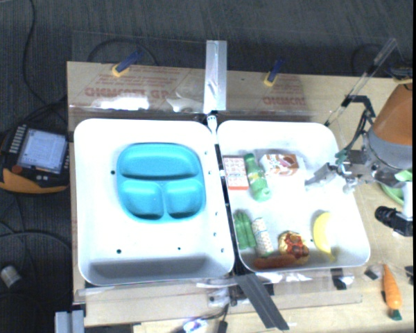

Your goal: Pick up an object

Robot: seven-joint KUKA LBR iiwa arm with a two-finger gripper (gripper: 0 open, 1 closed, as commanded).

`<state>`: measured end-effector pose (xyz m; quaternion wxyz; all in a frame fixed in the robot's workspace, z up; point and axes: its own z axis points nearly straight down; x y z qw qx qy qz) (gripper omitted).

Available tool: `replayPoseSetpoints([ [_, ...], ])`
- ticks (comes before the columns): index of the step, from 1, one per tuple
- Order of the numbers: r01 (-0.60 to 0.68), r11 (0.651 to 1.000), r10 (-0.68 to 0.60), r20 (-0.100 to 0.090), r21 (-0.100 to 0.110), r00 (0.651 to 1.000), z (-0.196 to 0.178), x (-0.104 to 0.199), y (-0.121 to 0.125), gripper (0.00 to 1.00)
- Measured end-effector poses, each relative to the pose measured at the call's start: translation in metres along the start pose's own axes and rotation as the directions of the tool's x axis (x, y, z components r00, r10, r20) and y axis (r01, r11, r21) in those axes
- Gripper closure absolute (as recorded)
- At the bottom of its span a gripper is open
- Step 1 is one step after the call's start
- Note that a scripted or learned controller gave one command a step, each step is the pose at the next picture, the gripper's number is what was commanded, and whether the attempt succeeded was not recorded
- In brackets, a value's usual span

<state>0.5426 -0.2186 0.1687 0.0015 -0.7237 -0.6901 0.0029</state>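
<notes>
**Two white bins, contents as found**

Claw: grey two-finger gripper (326,174) on the grey arm with orange band (396,127), poised over the right edge of the right-hand shallow white plastic bin (347,210); whether it is spread or pressed together cannot be told, and nothing shows between its tips.

Right bin, all left of or below the claw:
- red-and-white printed packet (279,164), just left
- green plastic bottle (256,177), farther left
- pink-and-white flat carton (234,173), against the left wall
- yellow banana (322,233), below
- red-and-gold foil-wrapped item (292,243), below left
- pale ridged cylinder (262,234) beside a green cucumber-shaped item (243,229)

Left-hand white bin (97,207), well left: one turquoise three-compartment plastic tray (159,180).
</notes>
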Motion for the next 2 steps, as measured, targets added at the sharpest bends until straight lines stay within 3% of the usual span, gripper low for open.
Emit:
replayPoseSetpoints([
  [1, 0.078, 0.997, -0.078, -0.015, -0.014, 0.997, 0.0801, 0.0103, -0.0529, 0.00],
  [2, 0.075, 0.997, -0.075, -0.008, -0.013, 0.997, 0.0720, 0.0078, -0.0539, 1.00],
])
